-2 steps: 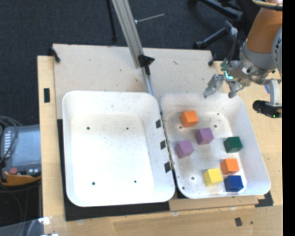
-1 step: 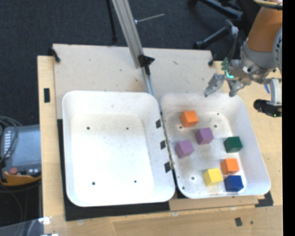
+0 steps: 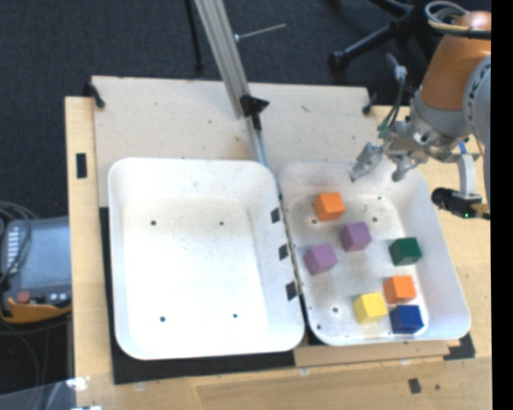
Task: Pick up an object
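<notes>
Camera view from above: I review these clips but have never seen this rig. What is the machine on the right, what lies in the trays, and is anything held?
One fixed camera looks down at a slant. The grey arm with the orange band is a robot, reaching in from the right. Its two-finger gripper hangs open over the right bin's far edge, with nothing between its fingers. That bin holds seven small blocks: two orange, two purple, one green, one yellow, one blue. The left bin sits alongside.
</notes>
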{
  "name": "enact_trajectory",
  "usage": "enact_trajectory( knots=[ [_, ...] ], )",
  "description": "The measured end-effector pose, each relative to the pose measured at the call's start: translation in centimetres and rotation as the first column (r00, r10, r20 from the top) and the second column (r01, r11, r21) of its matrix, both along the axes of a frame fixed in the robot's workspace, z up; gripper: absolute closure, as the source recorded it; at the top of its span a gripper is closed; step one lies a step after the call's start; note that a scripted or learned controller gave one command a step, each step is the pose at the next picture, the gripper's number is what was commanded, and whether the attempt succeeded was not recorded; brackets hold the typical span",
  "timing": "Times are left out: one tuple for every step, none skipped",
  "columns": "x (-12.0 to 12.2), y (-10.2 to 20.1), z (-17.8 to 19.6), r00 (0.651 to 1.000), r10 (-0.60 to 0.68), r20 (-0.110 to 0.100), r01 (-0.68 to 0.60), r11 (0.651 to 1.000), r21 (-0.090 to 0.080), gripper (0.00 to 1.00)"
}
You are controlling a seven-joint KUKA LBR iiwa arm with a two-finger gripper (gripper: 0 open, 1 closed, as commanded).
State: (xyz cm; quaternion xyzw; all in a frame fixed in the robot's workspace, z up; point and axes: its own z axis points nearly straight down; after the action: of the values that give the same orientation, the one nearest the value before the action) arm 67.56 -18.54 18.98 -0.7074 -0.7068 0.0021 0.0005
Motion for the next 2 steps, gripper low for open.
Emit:
enact_trajectory(
  knots=[
    [-0.3, 0.4, -4.3, 1.000, 0.003, 0.000, -0.003, 1.000, 0.000, 0.00],
    [0.3, 0.2, -6.5, 1.000, 0.004, 0.026, -0.004, 1.000, -0.004, 0.00]
  ],
)
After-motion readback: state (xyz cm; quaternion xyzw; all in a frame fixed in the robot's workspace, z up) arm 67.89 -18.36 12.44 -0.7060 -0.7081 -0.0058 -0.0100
